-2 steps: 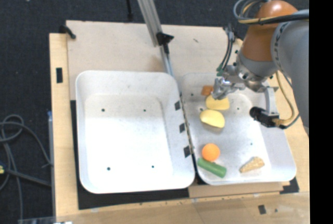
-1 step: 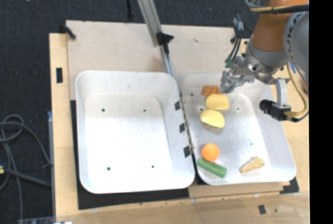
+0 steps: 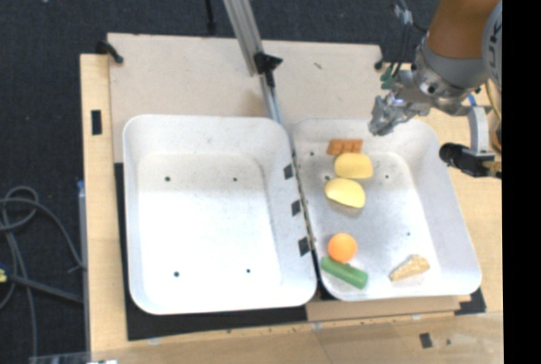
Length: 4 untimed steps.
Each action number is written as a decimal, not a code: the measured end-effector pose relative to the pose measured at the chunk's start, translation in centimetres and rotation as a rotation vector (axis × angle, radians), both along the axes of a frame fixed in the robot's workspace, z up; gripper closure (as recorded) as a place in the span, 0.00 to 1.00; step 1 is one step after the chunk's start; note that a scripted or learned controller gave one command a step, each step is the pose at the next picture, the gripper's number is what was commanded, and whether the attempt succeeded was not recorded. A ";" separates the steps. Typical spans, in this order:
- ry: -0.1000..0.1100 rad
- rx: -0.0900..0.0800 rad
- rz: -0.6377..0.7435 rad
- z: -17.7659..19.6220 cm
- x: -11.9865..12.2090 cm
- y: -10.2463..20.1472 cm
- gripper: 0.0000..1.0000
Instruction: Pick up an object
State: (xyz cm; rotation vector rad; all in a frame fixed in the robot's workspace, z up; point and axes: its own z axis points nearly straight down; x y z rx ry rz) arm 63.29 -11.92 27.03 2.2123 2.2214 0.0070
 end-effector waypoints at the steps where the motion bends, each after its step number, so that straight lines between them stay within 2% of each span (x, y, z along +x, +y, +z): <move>1: 0.007 0.001 0.001 -0.3 -2.9 4.7 1.00; 2: 0.006 0.003 0.003 0.2 -4.5 9.5 1.00; 4: 0.008 0.002 0.002 -2.5 -7.2 17.9 1.00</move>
